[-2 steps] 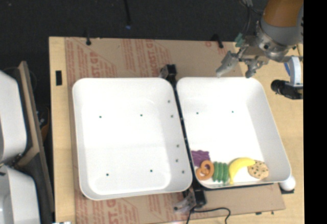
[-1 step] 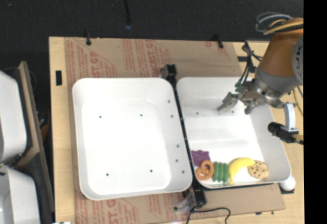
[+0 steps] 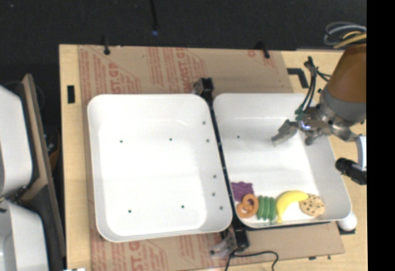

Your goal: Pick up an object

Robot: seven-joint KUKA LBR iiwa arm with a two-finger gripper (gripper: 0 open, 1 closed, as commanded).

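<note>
The cookie (image 3: 312,205), banana (image 3: 290,199) and neighbouring toys lie untouched along the right bin's (image 3: 259,115) near edge, well below the fingers (image 3: 295,132), which hang spread open and empty, so nothing is picked yet.

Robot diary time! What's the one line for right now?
arm: over right bin | gripper: open, holding nothing | toys: banana, cookie, pretzel, green piece, purple piece along near wall | pick: not yet

One fixed camera, high above the worktop (image 3: 179,69), looks down at a slant over both bins, arm (image 3: 349,87) entering right.
</note>
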